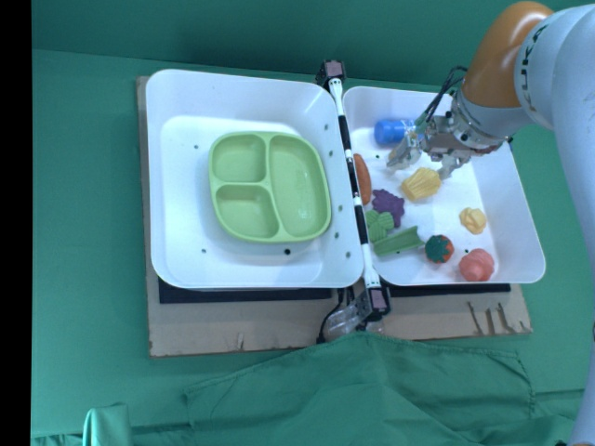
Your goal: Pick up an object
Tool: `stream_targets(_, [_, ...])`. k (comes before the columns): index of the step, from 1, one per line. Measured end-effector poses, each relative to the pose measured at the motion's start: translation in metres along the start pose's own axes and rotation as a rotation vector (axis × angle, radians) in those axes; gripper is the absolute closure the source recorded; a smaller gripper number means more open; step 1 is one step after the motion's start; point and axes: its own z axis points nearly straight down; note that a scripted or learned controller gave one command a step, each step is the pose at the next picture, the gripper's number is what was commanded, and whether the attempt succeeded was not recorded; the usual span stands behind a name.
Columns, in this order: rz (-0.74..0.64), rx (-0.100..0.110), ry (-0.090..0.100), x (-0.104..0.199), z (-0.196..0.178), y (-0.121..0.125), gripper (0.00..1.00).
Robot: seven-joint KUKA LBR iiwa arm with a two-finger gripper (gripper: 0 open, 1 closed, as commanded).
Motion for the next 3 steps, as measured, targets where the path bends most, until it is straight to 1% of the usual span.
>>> stream_targets(1, [-0.001, -0.003, 0.004, -0.0056, -0.0004, -0.0059, 0.0])
stream_targets(3, [-0.002, -0.003, 0.004, -0.0071, -0.0005, -0.0077, 0.0])
